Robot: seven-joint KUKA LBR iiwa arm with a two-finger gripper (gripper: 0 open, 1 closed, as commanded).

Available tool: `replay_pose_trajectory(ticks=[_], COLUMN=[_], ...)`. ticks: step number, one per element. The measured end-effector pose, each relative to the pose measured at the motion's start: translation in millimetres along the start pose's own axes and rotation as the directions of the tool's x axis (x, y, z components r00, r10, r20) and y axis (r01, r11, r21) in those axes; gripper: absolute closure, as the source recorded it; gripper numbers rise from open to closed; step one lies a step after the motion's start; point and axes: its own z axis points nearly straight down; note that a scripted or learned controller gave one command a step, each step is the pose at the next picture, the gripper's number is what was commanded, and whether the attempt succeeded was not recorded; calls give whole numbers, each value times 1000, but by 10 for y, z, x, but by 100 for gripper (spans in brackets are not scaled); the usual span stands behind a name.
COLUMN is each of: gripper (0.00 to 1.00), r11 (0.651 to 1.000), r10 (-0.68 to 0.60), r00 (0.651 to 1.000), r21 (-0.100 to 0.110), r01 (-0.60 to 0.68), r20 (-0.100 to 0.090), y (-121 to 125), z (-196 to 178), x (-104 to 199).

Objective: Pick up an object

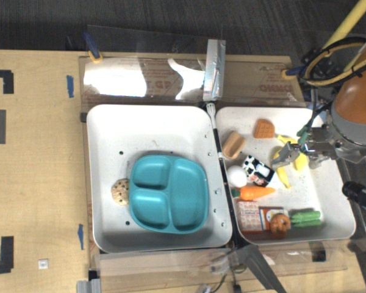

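Inside left bin (104, 163), teal tray (169, 191)

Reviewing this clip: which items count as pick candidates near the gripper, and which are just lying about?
In play, right bin:
gripper
banana
carrot
cow toy
waffle

Lying about, left bin:
teal divided plate
cookie

You see even, bright overhead light. Strong glare whitens the clear panel (143, 78) behind the left bin (104, 127). Inside that bin, the teal tray (169, 193) casts a soft shadow toward its near wall. Focus is slightly soft throughout; the floor beyond the panel is dim.
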Motion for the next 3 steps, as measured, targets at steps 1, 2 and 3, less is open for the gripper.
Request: replay_pose_trajectory(ticks=[1, 2, 3], gripper=[0, 0, 0], r11=[796, 807, 972], r10=[-605, -590, -235], r00=[796, 808, 972], r21=[1, -4, 1], r01=[605, 590, 235], r20=[-1, 5, -1], y=[191, -47, 61], z=[1516, 1061, 1510], x=[-254, -320, -90])
